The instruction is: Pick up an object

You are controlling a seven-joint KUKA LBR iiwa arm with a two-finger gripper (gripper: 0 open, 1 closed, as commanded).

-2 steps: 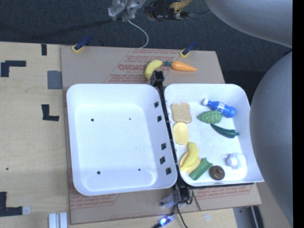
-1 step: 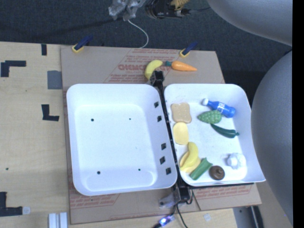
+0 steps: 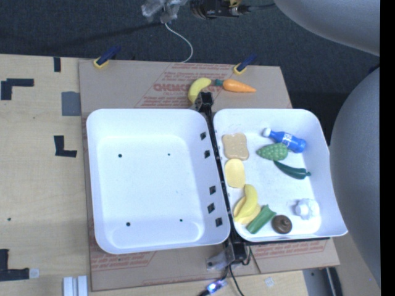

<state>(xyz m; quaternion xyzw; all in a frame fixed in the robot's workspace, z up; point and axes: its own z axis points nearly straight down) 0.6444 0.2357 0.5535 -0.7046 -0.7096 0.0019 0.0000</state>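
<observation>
The right bin (image 3: 321,131) holds several toy items: a blue bottle (image 3: 285,139), a bumpy green piece (image 3: 272,152), a dark green pepper (image 3: 291,169), a slice of toast (image 3: 234,145), a pale yellow oval (image 3: 234,173), a banana (image 3: 247,204), a green vegetable (image 3: 260,219), a brown round piece (image 3: 282,224) and a small white object (image 3: 303,209). The grey arm (image 3: 333,8) fills the top right corner, high above the bench. A blurred grey metal part that looks like the gripper (image 3: 163,2) sits at the top edge, far beyond both bins.
The left bin (image 3: 92,165) stands beside the right one, with black clips along the shared wall. Behind the bins, on the cardboard sheet (image 3: 123,82), lie a second banana (image 3: 199,89) and an orange carrot (image 3: 237,86). A white cable (image 3: 182,42) trails down from the top.
</observation>
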